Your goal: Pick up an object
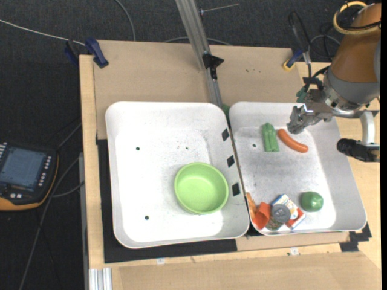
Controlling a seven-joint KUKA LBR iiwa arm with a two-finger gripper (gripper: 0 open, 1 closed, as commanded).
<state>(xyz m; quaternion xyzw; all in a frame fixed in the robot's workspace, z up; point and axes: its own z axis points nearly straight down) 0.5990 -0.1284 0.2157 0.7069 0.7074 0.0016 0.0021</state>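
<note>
Pale wooden bench (163, 65): gripper (295, 122), grip unclear, hovers by the long orange sausage-shaped toy (292, 142); approach stage, descent next.

Bright, even overhead light; 2 white bins (121, 138) nearly blown out, soft shadows only, slightly grainy, arm (357, 53) a bit blurred.

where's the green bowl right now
The green bowl sits in the left bin, toward its near right corner, close to the divider beside the right bin.
</note>
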